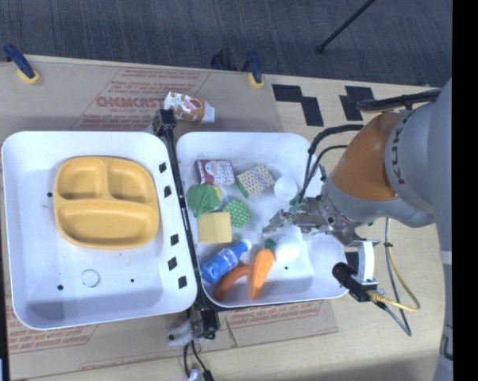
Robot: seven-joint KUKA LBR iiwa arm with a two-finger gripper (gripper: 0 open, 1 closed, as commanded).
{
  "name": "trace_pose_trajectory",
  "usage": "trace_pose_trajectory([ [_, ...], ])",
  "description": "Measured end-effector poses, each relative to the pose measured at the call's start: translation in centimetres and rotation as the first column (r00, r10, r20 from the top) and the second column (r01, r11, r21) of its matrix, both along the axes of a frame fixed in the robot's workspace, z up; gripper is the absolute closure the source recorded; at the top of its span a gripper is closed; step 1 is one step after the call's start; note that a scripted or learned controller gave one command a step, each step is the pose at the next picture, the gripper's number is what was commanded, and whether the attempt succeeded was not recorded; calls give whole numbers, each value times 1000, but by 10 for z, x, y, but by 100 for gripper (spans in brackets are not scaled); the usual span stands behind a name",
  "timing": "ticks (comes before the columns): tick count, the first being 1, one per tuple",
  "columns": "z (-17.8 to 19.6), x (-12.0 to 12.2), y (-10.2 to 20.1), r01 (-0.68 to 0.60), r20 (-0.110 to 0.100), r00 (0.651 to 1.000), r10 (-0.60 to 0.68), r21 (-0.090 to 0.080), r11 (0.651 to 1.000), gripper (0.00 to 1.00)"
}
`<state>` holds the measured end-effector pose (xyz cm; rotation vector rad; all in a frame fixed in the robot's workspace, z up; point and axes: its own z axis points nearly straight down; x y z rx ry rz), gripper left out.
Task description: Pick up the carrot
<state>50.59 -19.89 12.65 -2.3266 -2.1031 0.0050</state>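
Two white bins side by side on a worktop. Left bin [32, 292]: a yellow tray [106, 199]. Right bin [302, 288]: crowded with toys. Near its front edge, the carrot [260, 270], tip toward the front, touching a sausage [233, 280] on its left and a bottle [223, 260] beyond that. Just right of the carrot's top, a white egg [288, 251]. Fingers [291, 222] hovering above the egg, metal blurred; openness impossible to tell, nothing visibly held. Likely risk: closing on the egg or sausage instead, given the crowding. Arm cut off at right.

Carrot [260, 271] lies in the right bin [322, 292], near its front wall, beside the bottle [224, 260]; divided plate [106, 200] in the left bin [32, 292]
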Motion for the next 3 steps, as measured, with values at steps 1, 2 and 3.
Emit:
trace_pose_trajectory([
  [1, -35, -30, 36, -259, 4, 966, 259, 1, 966, 0],
  [2, -25, -29, 35, -264, 3, 965, 264, 1, 965, 100],
  [3, 85, -1, 71, -144, 5, 990, 144, -1, 990, 100],
])
